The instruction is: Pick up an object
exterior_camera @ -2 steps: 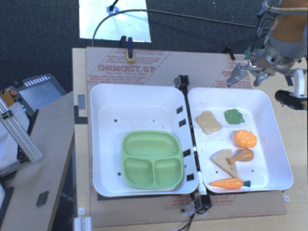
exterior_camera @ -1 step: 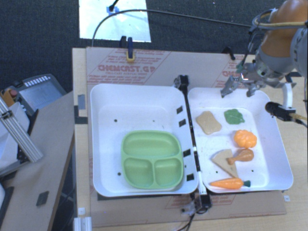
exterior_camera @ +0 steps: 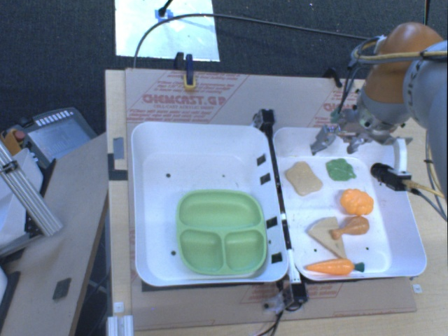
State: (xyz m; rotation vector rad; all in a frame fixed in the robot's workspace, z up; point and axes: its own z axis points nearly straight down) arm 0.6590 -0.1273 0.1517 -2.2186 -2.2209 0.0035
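Gripper (exterior_camera: pixel 339 143) hangs open above right bin (exterior_camera: pixel 409 224); green piece (exterior_camera: pixel 340 169) just below.

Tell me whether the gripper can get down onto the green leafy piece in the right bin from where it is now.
Probably yes. The gripper hangs open over the back of the right bin, just behind the green leafy piece. Nothing lies on that piece, and the bread slice and orange sit apart from it.

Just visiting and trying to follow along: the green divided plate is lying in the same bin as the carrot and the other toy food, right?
Not quite. The camera view shows the green divided plate alone in the left bin; the carrot and the other toy food lie in the right bin, where the gripper hovers.
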